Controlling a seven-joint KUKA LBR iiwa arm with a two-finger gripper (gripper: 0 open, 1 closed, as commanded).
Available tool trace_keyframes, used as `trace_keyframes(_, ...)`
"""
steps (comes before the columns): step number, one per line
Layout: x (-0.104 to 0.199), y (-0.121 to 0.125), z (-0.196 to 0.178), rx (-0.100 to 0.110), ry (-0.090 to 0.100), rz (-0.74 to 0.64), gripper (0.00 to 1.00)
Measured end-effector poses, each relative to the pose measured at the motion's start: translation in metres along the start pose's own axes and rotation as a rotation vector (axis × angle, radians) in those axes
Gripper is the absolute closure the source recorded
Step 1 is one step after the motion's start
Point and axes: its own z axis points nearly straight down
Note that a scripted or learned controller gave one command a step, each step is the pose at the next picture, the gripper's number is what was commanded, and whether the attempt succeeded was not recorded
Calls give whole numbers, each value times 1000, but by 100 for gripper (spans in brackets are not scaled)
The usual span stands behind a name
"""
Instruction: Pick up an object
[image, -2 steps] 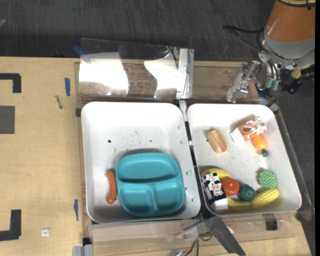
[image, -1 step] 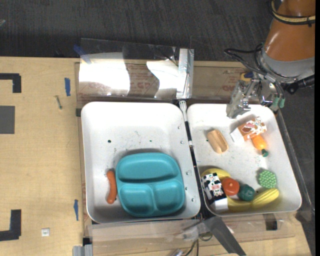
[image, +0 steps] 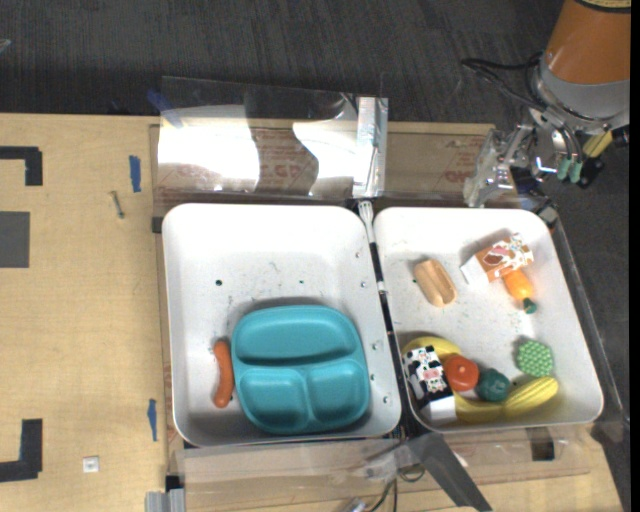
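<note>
Your gripper (image: 520, 160) hovers above the far rim of the right white bin (image: 585, 330); you cannot tell its state. Nearest it, well apart, the small orange-and-white carton (image: 497, 259) lies in that bin beside a tan bread-like block (image: 435, 282).

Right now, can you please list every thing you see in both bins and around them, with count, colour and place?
Bins: 2, white, side by side on the bench.
Tray: 1, teal, three compartments, left bin, near side.
Sausage: 1, orange-red, left bin, left of the tray.
Bread roll: 1, tan, right bin, middle.
Carton: 1, white and orange, right bin, far right.
Carrot: 1, orange, beside the carton.
Green ball: 1, green, right bin, right side.
Corn: 1, yellow, right bin, near corner.
Tomato: 1, red-orange, right bin, near side.
Arm: 1, grey and orange, top right.
Tool: 1, metal, behind the right bin.
</note>
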Motion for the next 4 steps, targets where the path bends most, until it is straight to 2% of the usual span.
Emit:
trace_keyframes(1,60,-43,56,2,11,40,100)
trace_keyframes(2,2,-31,32,1,3,132,100)
trace_keyframes(3,-1,-10,5,0,0,215,100)
trace_keyframes(4,7,-3,43,1,11,114,100)
